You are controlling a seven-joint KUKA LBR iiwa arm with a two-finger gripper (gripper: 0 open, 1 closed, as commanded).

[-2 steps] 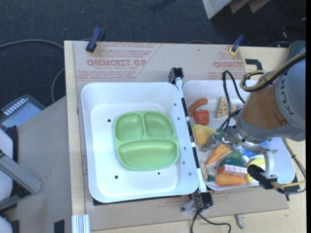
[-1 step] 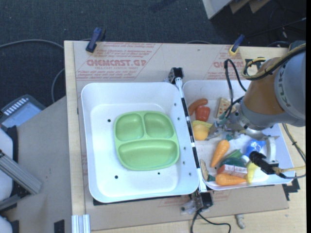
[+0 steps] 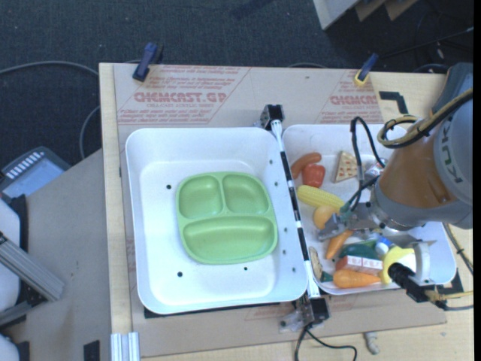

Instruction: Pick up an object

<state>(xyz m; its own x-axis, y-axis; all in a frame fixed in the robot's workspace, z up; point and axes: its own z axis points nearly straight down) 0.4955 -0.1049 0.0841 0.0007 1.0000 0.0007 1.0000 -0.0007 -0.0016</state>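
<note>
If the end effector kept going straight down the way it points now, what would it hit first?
Most likely the orange carrot-like piece lying in the right bin, just under the end effector. Depth is hard to judge from this slanted view.

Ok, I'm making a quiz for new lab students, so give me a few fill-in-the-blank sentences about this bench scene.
1. The green three-compartment plastic plate lies in the ___ shallow white bin.
2. The yellow toy corn cob lies in the ___ shallow white bin.
3. The grey arm's wrist band is coloured ___.

Missing words: left; right; orange
</note>
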